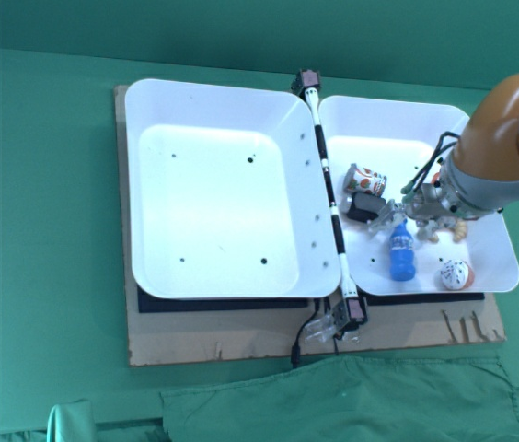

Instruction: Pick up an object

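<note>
My gripper [407,217] hangs low over the middle of the right bin [490,279], with the arm coming in from the right. Just below it a blue bottle [401,256] lies with its cap pointing up toward the gripper. A small printed can [366,180] lies on its side to the upper left of the gripper. To its lower right, near the bin's front corner, rests a white and orange ball [455,274]. A small tan piece [462,232] sits close under the wrist, partly hidden by it.
The left bin [149,118] stands beside the right one, with a black and white divider rail [326,178] running between them. Both bins sit on a brown board [241,343] over green cloth.
</note>
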You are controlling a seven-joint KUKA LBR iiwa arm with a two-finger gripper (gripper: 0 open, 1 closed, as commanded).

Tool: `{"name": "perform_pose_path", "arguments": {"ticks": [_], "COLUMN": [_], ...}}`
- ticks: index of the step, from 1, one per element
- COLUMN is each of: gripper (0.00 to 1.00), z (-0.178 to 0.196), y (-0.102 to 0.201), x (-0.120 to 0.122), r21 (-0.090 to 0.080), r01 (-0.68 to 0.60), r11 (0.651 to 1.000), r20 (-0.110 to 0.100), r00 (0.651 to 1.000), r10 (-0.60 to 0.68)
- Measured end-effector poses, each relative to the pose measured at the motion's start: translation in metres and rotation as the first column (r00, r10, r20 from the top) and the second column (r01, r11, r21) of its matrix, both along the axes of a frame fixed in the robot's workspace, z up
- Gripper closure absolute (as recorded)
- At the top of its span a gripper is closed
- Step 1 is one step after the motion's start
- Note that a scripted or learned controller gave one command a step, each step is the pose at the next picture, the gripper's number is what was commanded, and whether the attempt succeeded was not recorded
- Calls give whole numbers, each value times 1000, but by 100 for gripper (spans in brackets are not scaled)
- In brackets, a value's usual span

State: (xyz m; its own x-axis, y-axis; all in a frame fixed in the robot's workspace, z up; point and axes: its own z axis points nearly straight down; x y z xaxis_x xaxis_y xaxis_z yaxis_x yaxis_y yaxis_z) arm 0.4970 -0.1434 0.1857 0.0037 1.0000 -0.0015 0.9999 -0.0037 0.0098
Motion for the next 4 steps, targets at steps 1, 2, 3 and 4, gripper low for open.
{"name": "perform_pose_path", "arguments": {"ticks": [1, 2, 3, 4], "gripper": [100, 100, 100, 100], "z": [10, 70, 113, 175], "y": [-2, -10, -14, -21], "x": [3, 1, 4, 2], "r21": [-6, -3, -2, -3], "r01": [4, 0, -1, 0], "r11": [1000, 1000, 1000, 1000], "r20": [10, -3, -4, -3], "r00": [1000, 1000, 1000, 1000], "r10": [-4, 0, 1, 0]}}
